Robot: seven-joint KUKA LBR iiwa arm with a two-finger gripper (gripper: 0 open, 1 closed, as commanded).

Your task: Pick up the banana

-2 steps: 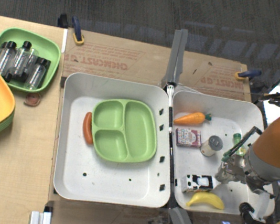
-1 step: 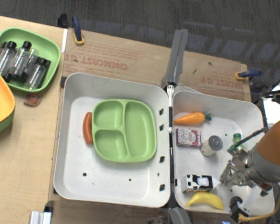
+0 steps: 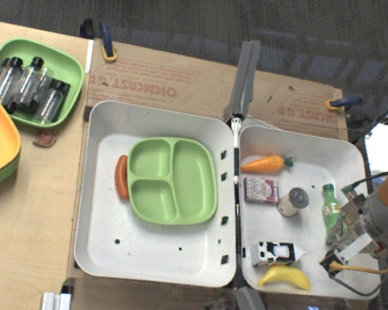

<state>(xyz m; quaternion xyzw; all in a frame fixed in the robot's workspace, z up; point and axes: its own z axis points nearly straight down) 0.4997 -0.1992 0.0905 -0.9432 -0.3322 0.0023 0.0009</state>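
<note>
Yellow banana [image 3: 286, 278], one only, at the right bin's [image 3: 327, 152] lower edge.
Five neighbours share that bin; bare floor lies between banana and gripper [image 3: 347, 242], whose opening I cannot tell.

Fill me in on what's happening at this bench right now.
A grey arm with an orange band reaches in over the right bin, its gripper near the right wall beside a green bottle. The banana it should pick up lies untouched at the bin's front edge, next to a small black-and-white carton.
</note>
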